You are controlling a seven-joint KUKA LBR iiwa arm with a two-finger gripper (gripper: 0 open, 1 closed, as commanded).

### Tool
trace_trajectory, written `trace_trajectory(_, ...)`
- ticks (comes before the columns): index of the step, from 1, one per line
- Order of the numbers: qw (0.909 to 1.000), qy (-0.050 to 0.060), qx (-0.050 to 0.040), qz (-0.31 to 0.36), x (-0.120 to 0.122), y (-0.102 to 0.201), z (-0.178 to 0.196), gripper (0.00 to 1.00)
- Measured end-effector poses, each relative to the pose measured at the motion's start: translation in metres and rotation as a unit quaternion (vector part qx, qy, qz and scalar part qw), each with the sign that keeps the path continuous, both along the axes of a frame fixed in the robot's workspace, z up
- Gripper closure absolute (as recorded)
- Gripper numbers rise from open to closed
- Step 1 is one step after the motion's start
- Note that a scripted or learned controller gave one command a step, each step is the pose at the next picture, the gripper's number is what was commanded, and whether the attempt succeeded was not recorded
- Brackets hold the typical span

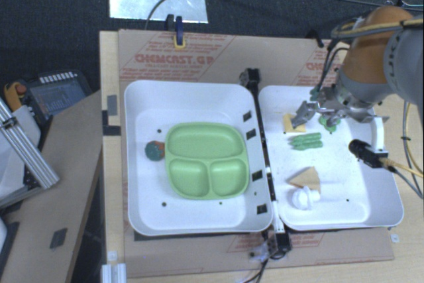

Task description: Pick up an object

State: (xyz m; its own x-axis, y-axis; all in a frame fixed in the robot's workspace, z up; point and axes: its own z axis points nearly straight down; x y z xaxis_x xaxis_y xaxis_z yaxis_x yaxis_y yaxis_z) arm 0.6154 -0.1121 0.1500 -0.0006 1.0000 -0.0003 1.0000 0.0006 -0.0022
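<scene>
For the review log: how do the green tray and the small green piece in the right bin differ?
The green tray is pale green and broad, filling much of the left bin; the small green piece is darker and slim. The tray has three compartments; the piece looks ridged. The tray sits far from the gripper; the piece lies just below it. Both lie flat.

The gripper (317, 109) is seen low over the right bin (381, 199), near a yellow piece (289, 122) and green beans (305, 140). A green divided tray (206, 160) is held in the left bin (142, 142); whether anything is gripped cannot be made out.
</scene>
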Motion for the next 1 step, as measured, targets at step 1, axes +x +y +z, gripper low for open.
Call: trace_trajectory(1,1.0000,0.000,0.0003,0.000,-0.0021,-0.0046,-0.0427,0.00)
